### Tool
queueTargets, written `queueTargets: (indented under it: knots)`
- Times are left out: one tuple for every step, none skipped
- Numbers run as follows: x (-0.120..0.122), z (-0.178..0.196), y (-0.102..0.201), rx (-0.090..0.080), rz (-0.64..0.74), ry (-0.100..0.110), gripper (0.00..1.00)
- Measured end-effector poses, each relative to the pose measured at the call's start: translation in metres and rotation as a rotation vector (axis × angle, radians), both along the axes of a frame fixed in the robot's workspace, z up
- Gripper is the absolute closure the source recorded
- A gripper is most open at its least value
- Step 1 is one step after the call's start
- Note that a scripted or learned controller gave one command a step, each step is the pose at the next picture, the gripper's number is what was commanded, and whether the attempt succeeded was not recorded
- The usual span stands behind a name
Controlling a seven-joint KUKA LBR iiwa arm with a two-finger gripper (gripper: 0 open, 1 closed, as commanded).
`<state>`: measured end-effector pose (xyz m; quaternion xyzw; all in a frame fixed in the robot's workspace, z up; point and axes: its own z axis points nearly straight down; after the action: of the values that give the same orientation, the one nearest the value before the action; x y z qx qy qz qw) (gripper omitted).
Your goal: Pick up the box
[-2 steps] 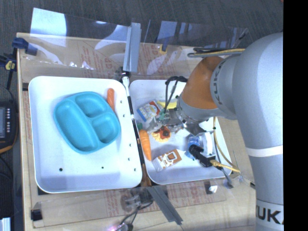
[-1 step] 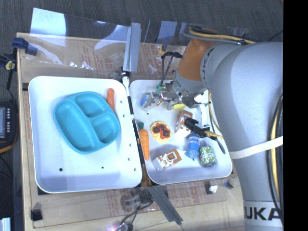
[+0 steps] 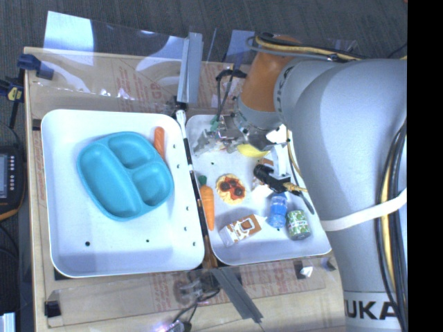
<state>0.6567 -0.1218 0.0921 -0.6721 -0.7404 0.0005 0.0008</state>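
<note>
The box (image 3: 242, 228) is small, brown and white, and lies flat near the front of the right bin (image 3: 266, 254). My gripper (image 3: 213, 135) hangs over the far left corner of that same bin, well behind the box and apart from it. The grey arm with its orange band (image 3: 263, 81) reaches in from the right and hides the bin's far right part. Nothing shows between the gripper and the box except a round pizza toy (image 3: 230, 187).
Around the box lie an orange carrot (image 3: 208, 206), a blue bottle (image 3: 277, 211) and a green can (image 3: 298, 224). A yellow piece (image 3: 250, 151) sits near the gripper. The left bin (image 3: 69, 254) holds a blue divided plate (image 3: 124, 173) and a second carrot (image 3: 160, 142).
</note>
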Motion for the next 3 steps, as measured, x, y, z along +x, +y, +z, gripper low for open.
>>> queueTargets:
  knots:
    - [0.0,0.01,0.001,0.0,0.006,0.002,1.0]
    - [0.0,0.01,0.001,0.0,0.006,0.002,0.0]
    - [0.001,0.001,-0.049,-0.001,0.066,-0.003,0.0]
